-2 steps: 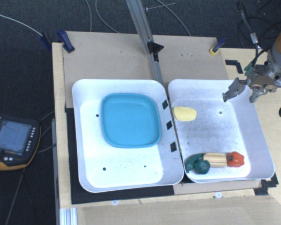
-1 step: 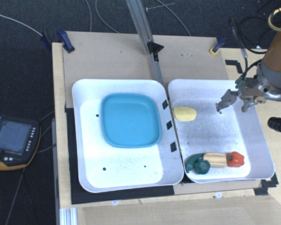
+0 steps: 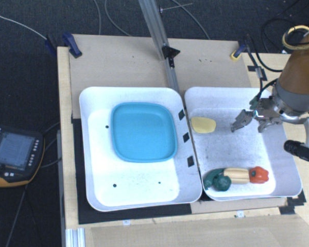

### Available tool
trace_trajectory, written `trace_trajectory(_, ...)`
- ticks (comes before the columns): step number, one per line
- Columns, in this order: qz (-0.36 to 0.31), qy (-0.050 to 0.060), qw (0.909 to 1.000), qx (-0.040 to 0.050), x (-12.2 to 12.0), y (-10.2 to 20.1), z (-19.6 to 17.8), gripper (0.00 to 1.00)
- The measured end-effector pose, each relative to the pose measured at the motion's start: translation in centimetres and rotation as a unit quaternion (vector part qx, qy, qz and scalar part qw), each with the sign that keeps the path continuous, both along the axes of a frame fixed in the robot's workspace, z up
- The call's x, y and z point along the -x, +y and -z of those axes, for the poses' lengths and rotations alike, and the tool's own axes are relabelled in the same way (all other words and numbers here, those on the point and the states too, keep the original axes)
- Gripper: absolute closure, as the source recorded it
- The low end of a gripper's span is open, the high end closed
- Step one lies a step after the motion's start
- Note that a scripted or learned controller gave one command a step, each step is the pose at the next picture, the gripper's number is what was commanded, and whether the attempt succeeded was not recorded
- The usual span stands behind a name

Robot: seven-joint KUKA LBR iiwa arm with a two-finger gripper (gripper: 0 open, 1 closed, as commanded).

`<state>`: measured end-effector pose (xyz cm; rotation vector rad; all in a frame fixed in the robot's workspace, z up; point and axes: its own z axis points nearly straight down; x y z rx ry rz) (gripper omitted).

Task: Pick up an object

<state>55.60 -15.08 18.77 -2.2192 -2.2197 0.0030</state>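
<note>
- Two shallow white bins are set side by side on a pale wooden bench (image 3: 123,60), seen from above at a slant.
- The left bin (image 3: 95,153) is occupied by a light blue square plate (image 3: 144,131), which lies flat in the upper middle part of it.
- The right bin (image 3: 283,161) is reached by the arm (image 3: 297,78) from the right side; an orange band is seen above the wrist.
- The gripper (image 3: 253,121) is held over the upper middle of the right bin, with its two fingers spread apart, one pointing left and the other toward the lower right.
- Nothing is seen between the fingers, so no object is held.
- A yellow lump (image 3: 203,125) lies near the left wall of the right bin, left of the gripper and clear of it.
- Three objects are lined up along the near edge of the right bin: a dark green object (image 3: 217,181) at the left, a tan cylinder (image 3: 237,175) in the middle, and a red piece (image 3: 258,175) at the right.
- The green object and the tan cylinder appear to be touching; the red piece sits against the cylinder's other end.
- These three things lie well below the gripper.
- A metal rail (image 3: 155,22) is seen running down from the top toward the gap between the bins.
- A handheld control pad (image 3: 13,153) with a screen rests on the dark floor at the left of the bench.
</note>
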Motion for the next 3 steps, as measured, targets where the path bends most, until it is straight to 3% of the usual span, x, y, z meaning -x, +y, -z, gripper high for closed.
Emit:
trace_trajectory(1,0.000,0.000,1.0000,-0.0001,0.9,0.1,4.6,0.00)
trace_trajectory(2,0.000,-0.003,1.0000,0.0003,0.7,0.1,3.3,1.00)
trace_trajectory(3,0.000,-0.004,1.0000,0.0010,0.3,-0.9,-2.3,1.00)
